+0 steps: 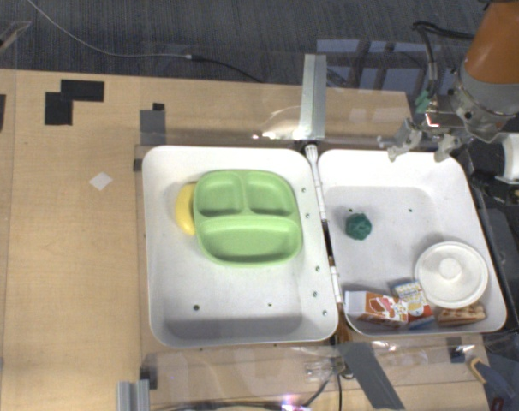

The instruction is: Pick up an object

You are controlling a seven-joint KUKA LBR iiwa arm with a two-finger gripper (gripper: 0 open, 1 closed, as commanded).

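I see the left bin (pixel 157 255) crowded by a green tray (pixel 245 216) over a banana (pixel 184 210). The right bin (pixel 396 191) has open floor around a green ball (pixel 358 226); bowl (pixel 450 272) and packets (pixel 396 305) crowd its near edge. Gripper (pixel 422 142) hovers over the far rim, fingers apart, empty.

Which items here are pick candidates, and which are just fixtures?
Pick candidates: green divided plastic tray, yellow object beneath it, dark green lumpy ball, round white lid, flat printed snack packets.

Fixtures: left white bin, right white bin, wooden bench.

Fixed overhead camera, slanted down on both bins (pixel 157 229)
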